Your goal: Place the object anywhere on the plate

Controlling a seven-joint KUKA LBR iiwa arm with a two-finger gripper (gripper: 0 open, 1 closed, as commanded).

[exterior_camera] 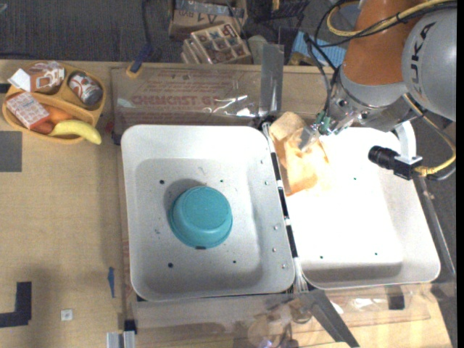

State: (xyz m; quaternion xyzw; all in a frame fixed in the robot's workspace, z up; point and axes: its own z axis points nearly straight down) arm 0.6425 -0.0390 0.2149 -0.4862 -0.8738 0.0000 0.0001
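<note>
I see the orange-tan object (299, 162) hard against the right bin's (377, 259) left wall, open floor to its right. My gripper (317, 133) touches its top; grip state I cannot tell. The teal plate (201, 216) sits centre-left.

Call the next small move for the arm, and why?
Probably carry left toward the teal plate. The gripper sits at the right bin's upper-left corner over a pale orange object, while the plate lies in the left bin. Whether it is gripped is unclear.
</note>
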